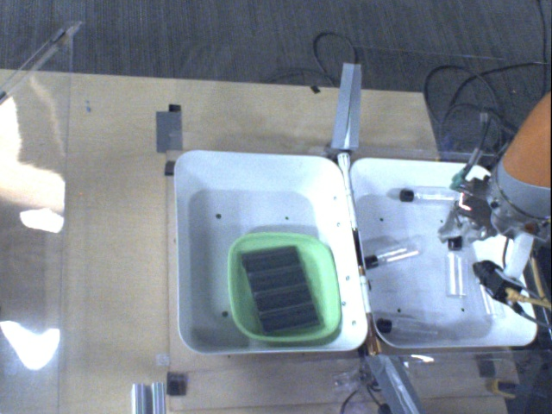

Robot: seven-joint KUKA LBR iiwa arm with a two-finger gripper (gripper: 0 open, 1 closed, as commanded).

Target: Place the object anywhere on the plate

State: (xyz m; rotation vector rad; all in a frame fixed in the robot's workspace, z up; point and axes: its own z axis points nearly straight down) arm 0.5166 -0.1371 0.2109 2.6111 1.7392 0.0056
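A light green square plate [235, 285] lies in the left bin [203, 231], toward its front right. On the plate rests a dark grey ribbed block [278, 290], lying flat and slightly turned. The arm's wrist hangs over the right bin [414, 300] at its far right side, with the gripper [457, 231] low above the bin floor. The gripper is well away from the plate and the block. Cables and wrist parts hide its tips.
Several clear tubes with dark caps lie loose in the right bin: one at the back [427, 195], one near the dividing wall [390, 255], one beside the gripper [454, 274]. A grey bar [348, 106] stands behind the bins.
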